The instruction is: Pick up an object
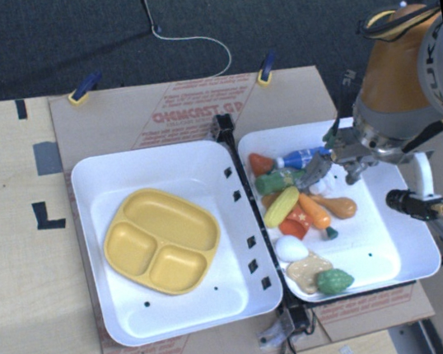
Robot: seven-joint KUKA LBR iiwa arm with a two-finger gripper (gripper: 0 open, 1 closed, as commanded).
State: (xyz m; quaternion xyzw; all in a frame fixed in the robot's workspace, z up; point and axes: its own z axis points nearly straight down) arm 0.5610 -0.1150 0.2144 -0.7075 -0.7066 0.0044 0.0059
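Two white bins sit side by side on the desk. The left bin (97, 233) holds a yellow divided tray (161, 240), lying flat near its middle. The right bin (407, 242) holds a pile of toy food crowded against its left wall: a yellow corn (281, 206), an orange carrot (313, 210), a red piece (295, 224), a white egg (291, 248), a green leafy piece (335, 281) at the near edge on a beige piece (306, 269), a brown pear-shaped piece (340, 207), and a blue-and-white bottle (300, 157) near the far edge. The gripper (320, 166) is low over the far part of the pile, just beside the bottle, above the green items there. Cannot tell if it is apart or together; nothing is visibly clamped. The grey-orange arm (399, 85) comes from the desk's right edge.
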